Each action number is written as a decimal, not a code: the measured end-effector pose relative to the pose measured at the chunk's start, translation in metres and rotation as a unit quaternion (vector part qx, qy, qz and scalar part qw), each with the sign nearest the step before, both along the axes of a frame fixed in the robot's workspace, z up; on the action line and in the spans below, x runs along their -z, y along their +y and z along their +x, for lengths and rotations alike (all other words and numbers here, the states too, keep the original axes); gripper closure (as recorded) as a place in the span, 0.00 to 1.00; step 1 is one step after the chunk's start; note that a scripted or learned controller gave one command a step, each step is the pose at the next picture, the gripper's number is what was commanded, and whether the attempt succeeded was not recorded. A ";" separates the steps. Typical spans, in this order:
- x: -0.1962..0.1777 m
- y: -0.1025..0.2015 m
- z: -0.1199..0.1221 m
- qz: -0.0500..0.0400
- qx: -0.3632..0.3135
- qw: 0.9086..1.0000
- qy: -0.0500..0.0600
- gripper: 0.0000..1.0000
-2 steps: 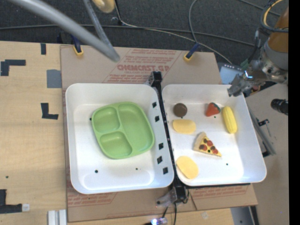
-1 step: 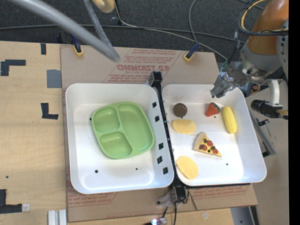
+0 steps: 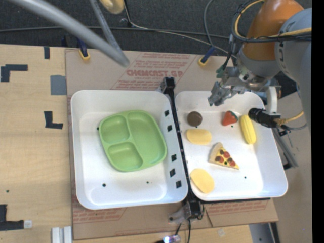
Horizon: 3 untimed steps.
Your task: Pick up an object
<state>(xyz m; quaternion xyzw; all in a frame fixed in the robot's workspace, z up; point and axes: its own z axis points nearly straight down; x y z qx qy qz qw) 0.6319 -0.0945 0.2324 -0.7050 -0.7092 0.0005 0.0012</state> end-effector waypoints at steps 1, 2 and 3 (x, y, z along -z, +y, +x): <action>-0.007 0.056 0.010 0.000 0.000 1.000 -0.001 1.00; 0.001 0.119 0.018 0.000 0.000 1.000 -0.001 1.00; 0.010 0.168 0.033 -0.001 0.001 1.000 -0.001 1.00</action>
